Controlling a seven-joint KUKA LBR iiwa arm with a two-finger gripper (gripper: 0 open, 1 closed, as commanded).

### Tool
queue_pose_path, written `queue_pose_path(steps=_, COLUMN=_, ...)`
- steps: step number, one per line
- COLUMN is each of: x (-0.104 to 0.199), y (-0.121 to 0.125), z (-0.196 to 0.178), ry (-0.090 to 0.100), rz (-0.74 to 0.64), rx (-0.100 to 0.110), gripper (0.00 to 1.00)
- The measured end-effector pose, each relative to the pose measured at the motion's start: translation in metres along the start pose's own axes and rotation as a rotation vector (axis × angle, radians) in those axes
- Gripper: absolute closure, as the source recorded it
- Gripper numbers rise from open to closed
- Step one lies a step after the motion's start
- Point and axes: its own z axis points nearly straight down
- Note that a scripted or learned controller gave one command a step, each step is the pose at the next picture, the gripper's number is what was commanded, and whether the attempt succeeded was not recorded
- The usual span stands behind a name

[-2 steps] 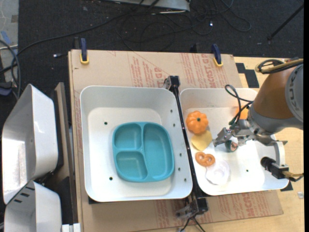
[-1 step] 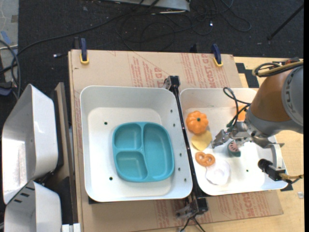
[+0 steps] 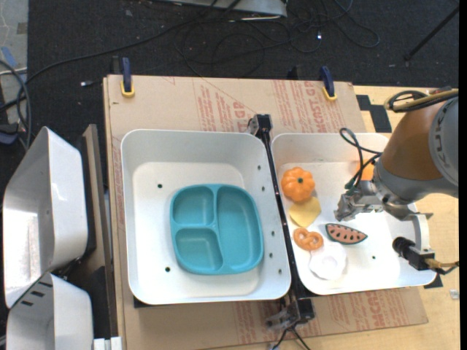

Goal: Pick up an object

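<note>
The one camera looks down on the table [image 3: 190,108] with two white bins. The arm [image 3: 419,152] comes in from the right, and its jaws [image 3: 349,208] hang low inside the right bin [image 3: 321,148]. The picture does not let me tell how far the jaws are open, and I see nothing between them.

Just below the jaws, a little to the right, lies a watermelon slice [image 3: 346,233], flat on the bin floor and apart from them. To the left of the jaws stands a small orange pumpkin [image 3: 298,184]. Below the pumpkin, still left of the jaws, lies a yellow wedge [image 3: 305,213] that looks like cheese. Lower left of the jaws is a pretzel [image 3: 308,239], and below that a white round piece [image 3: 327,263], which is hard to see against the white floor. Far to the left of the jaws, in the left bin [image 3: 139,195], rests a teal plate [image 3: 216,229] with three compartments.

I judge these are toy foods of plastic: light, stiff, not fragile, perhaps a little slippery. The watermelon slice is the nearest, but it is thin and flat, so the jaws must close across its short width, near the middle. The pumpkin is taller and round, so it is easier to take at its widest part, though it may roll away.
</note>
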Motion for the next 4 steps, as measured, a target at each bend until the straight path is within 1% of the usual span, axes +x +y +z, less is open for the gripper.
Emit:
queue_pose_path(steps=1, x=-0.005, y=0.001, z=-0.043, ry=-0.001, rz=-0.001, rx=-0.003, gripper=1.00)
queue_pose_path(steps=2, x=-0.012, y=-0.003, z=-0.103, ry=-0.002, rz=-0.002, rx=-0.006, gripper=1.00)
queue_pose_path(steps=3, x=-0.008, y=-0.004, z=-0.147, ry=-0.002, rz=-0.006, rx=-0.006, gripper=1.00)
queue_pose_path(steps=4, x=0.041, y=0.008, z=-0.143, ry=0.002, rz=-0.011, rx=-0.001, gripper=1.00)
